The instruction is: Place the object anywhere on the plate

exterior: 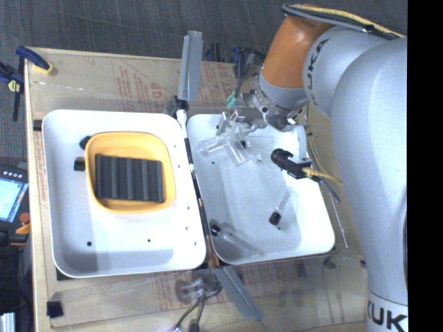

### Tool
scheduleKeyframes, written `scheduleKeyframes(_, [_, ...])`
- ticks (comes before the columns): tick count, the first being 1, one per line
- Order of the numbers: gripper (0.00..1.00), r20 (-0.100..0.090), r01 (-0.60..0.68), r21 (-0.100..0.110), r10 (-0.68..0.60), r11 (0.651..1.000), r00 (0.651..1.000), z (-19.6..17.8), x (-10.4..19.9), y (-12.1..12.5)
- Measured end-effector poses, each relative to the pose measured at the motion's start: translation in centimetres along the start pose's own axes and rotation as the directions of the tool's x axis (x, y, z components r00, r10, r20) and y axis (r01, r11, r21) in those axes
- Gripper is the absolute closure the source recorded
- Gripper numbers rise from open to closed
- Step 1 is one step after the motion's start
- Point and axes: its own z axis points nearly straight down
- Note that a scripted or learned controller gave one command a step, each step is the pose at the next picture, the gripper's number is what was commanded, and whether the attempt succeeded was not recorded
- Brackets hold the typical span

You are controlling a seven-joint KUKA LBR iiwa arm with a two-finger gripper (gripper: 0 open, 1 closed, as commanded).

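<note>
I am the grey arm w/ the orange band (294, 43), reaching in from the right; my see-through two-finger gripper (232, 140) hangs over the top-left part of the right shallow white bin (315, 241); I can't tell if my fingers are apart or together, they are clear plastic and blur into the white floor; I see nothing plainly held between them.

The left shallow white bin (62, 244) holds the yellow plate w/ rounded corners (131, 144); a dark grey ribbed block (129, 178) lies flat on the plate, about in its middle; a small black bit (79, 164) sits just beside the plate's left edge, and another dark bit (85, 142) peeks out at the plate's top-left corner.

In the right bin, a small clear thing w/ a black end (278, 213) lies near the middle-right, well apart from the plate; a clear tube-like thing w/ a dark end (228, 238) lies at the bottom-left corner of that bin; both are apart from my gripper; a black knob w/ a cable (287, 161) sticks out by my wrist over the right bin.
</note>
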Motion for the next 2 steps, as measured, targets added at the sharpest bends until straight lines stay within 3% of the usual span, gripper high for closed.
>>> scheduleKeyframes(1, [1.00,0.003,0.224,-0.005,-0.224,0.975,0.975,-3.1,7.9,0.4])
scheduleKeyframes(2, [1.00,0.001,0.439,0.001,-0.439,0.899,0.899,-2.1,8.6,-2.1])
